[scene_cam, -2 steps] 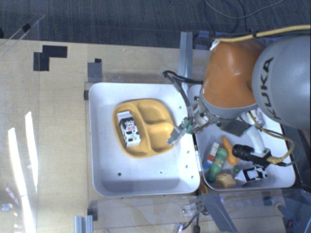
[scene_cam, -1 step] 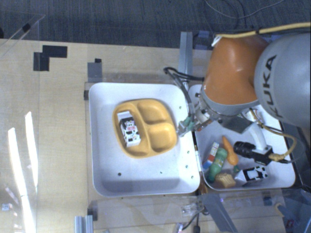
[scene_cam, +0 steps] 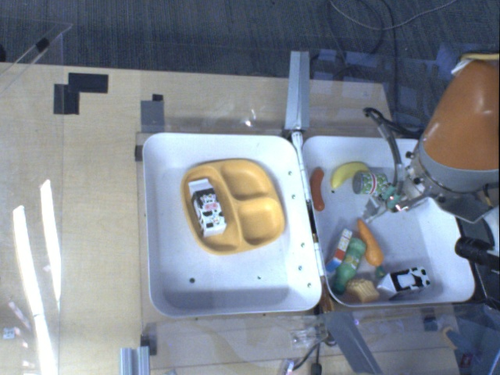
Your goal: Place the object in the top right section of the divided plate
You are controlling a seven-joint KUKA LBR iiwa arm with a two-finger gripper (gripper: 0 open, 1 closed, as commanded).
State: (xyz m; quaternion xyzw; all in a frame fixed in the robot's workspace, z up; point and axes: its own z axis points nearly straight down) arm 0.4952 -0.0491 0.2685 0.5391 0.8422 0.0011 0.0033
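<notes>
We see 2 white bins side by side. The left bin (scene_cam: pixel 164 280) holds a yellow divided plate (scene_cam: pixel 266 229) with 3 sections. A white toy car (scene_cam: pixel 208 208) already sits in the plate's long left section; the 2 right sections hold nothing.

The right bin (scene_cam: pixel 437 233) holds the rest: a banana (scene_cam: pixel 346 174), a red sausage (scene_cam: pixel 316 189) along the left wall, a carrot (scene_cam: pixel 370 243), a green bottle (scene_cam: pixel 353 256), a small box (scene_cam: pixel 341 244), a tan bread-like piece (scene_cam: pixel 362 290) and a black-and-white toy car (scene_cam: pixel 409 280) near the front edge.

The arm (scene_cam: pixel 469 131) comes in from the right. The gripper (scene_cam: pixel 388 201) hovers low over the right bin, just beside a small green-and-white can (scene_cam: pixel 367 183), right of the banana. We cannot tell its state.
</notes>
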